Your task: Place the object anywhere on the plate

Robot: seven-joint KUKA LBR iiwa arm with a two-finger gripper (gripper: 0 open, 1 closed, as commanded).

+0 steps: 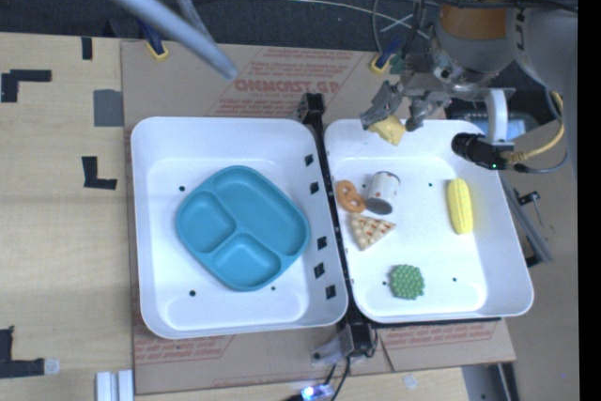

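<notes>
Camera view, looking down on a desk (pixel 56 202) with two white bins side by side. The left bin (pixel 155 146) holds a blue plate (pixel 242 226) with three compartments. The right bin (pixel 488 286) holds a pretzel (pixel 349 195), a small can (pixel 380 192) on its side, a waffle wedge (pixel 370 229), a green ball (pixel 407 282) and a corn cob (pixel 460 205).

The arm reaches in from the far right. Its gripper (pixel 399 111) hovers over the far left corner of the right bin, jaws spread a little. A pale yellow piece (pixel 389 131), perhaps cheese, sits just under the fingers; whether it is pinched or only touched is unclear, so I cannot tell if it is grasped.

To do this step well, the grip on the piece should be confirmed, then it should be lifted clear of the bin walls and carried left and nearer to release over the plate.
</notes>
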